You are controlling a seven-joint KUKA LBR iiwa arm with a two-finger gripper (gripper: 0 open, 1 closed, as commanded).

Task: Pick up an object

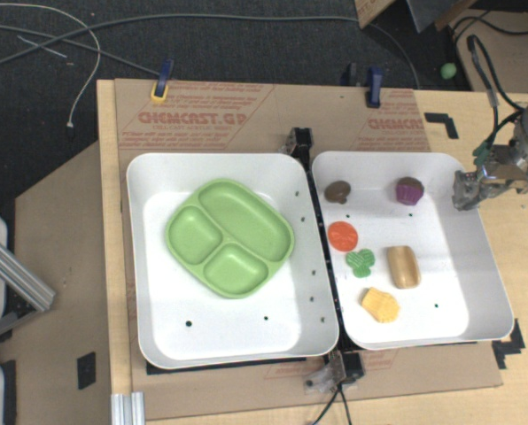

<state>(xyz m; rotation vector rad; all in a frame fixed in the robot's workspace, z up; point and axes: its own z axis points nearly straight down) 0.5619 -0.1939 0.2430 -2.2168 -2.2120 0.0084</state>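
Camera view, gripper (469, 190): I see it at the right bin's (450, 321) right rim; whether it grips, I cannot tell
Purple object (409, 190): just left of it
Brown object (337, 191): further left
Red disc (342, 235), green piece (361, 262), tan block (403, 266), yellow piece (380, 305): below-left
Green divided plate (229, 237): far left, in the left bin (158, 326)

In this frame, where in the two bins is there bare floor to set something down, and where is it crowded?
Left bin: bare floor around the green divided plate, widest along the near edge. Right bin: open right of the purple piece and tan piece. Crowded near the divider, around the orange disc, green piece and yellow piece.
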